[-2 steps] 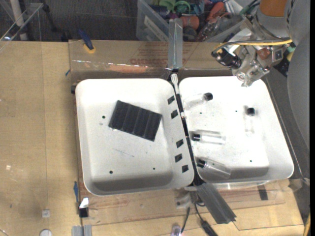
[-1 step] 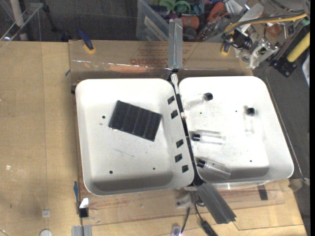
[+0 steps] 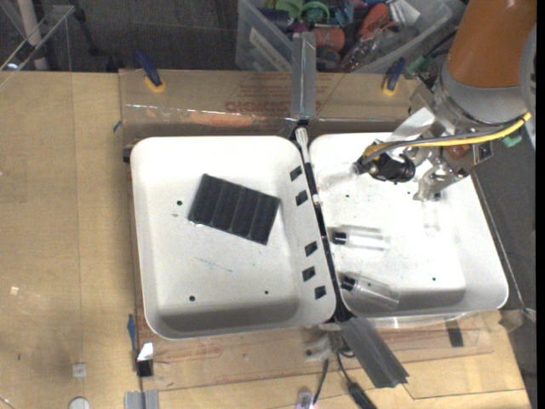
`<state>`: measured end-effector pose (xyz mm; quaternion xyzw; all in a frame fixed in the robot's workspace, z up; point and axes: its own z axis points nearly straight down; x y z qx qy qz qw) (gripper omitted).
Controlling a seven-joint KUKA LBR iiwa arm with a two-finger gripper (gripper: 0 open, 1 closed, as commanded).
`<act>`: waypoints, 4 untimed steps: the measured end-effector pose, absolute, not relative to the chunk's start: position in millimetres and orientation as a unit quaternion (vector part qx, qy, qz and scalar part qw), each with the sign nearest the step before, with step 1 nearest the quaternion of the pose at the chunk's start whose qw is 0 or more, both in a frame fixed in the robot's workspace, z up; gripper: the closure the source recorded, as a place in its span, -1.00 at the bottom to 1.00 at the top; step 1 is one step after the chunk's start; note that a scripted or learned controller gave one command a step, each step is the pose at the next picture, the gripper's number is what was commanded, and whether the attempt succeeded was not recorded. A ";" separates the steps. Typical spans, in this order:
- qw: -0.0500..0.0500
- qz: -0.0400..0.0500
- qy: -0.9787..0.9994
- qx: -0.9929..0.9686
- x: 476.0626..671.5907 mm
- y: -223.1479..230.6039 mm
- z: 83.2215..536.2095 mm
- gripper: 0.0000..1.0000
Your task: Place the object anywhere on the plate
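No legible text or markings.

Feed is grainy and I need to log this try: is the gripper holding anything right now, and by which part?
It cannot be told. The gripper sits above the right bin, and the view shows no object clearly between its fingers.

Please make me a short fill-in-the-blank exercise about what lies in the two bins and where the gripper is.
1. The black plate lies in the bin on the view's ___ side.
2. The other bin holds ___ clear tubes.
3. The gripper hangs over the bin on the view's ___ side.

Missing words: left; two; right.
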<state>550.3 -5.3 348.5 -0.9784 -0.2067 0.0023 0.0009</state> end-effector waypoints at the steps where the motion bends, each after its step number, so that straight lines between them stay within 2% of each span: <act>1: 0.002 0.003 -0.335 -0.942 537.9 -0.4 312.7 1.00; 2: 0.000 0.001 -0.324 -0.946 576.8 1.4 285.9 1.00; 3: 0.002 0.003 -0.304 -0.953 617.2 -33.2 192.9 1.00; 4: 0.000 0.001 -0.189 -0.982 599.3 -26.1 248.0 1.00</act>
